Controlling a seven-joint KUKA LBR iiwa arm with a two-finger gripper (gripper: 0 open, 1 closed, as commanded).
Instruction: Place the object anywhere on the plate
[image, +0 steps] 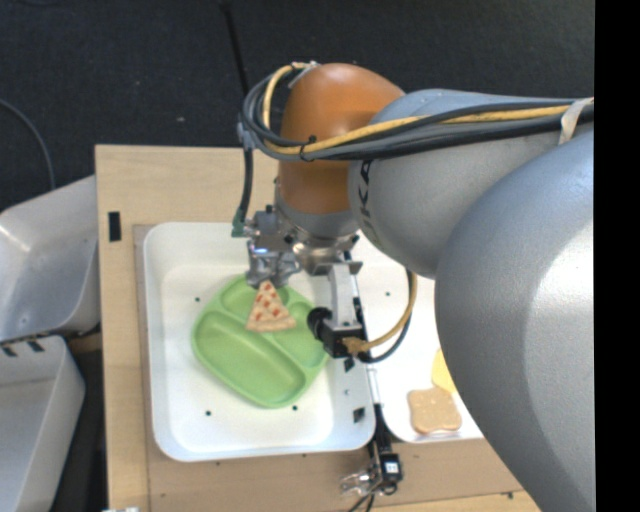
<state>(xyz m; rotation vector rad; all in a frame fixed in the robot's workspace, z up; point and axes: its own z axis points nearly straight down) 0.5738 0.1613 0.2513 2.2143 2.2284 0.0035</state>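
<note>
One pizza slice (268, 309) lies on the green plate (250, 360), at its upper edge. Gripper (265, 268) directly above the slice. Can't tell its state.

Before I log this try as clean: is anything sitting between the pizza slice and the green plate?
Nothing visible does. The pizza slice hangs at the claw right over the green divided plate, whose compartments look bare. The toast slice lies off in the other bin.
</note>
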